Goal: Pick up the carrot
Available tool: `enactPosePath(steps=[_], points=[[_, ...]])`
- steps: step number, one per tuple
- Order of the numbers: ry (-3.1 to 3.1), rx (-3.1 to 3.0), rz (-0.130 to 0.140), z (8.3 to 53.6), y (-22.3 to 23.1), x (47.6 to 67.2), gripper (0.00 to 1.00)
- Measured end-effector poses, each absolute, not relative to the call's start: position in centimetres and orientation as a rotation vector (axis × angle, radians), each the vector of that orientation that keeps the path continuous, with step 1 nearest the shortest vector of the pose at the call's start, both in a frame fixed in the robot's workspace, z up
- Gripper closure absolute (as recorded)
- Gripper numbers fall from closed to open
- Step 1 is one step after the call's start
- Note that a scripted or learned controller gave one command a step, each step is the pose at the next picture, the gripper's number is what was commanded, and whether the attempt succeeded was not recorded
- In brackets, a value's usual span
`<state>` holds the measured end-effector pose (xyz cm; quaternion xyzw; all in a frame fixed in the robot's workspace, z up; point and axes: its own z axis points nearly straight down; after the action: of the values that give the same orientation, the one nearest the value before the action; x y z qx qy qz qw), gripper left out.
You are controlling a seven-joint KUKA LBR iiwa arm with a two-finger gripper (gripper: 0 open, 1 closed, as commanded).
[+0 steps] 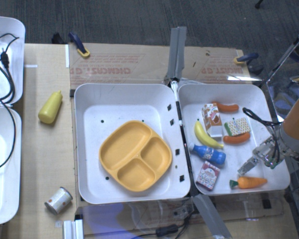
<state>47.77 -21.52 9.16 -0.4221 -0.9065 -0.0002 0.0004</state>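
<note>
Lying near the front edge of the right bin (pixel 269 94), the carrot (pixel 249 182) rests flat and ungrasped. Just above it hangs the claw (pixel 250 165); open or closed cannot be determined. Judged status: approach underway, grasp and lift outstanding. Farther back lie a banana (pixel 205 136) and two sausages (pixel 228 108).
</note>
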Motion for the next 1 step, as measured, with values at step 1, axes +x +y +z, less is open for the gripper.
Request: enactPosePath(steps=[1], points=[[-2.912,-1.175,-0.001,9.13,-19.07,47.77,0.0]])
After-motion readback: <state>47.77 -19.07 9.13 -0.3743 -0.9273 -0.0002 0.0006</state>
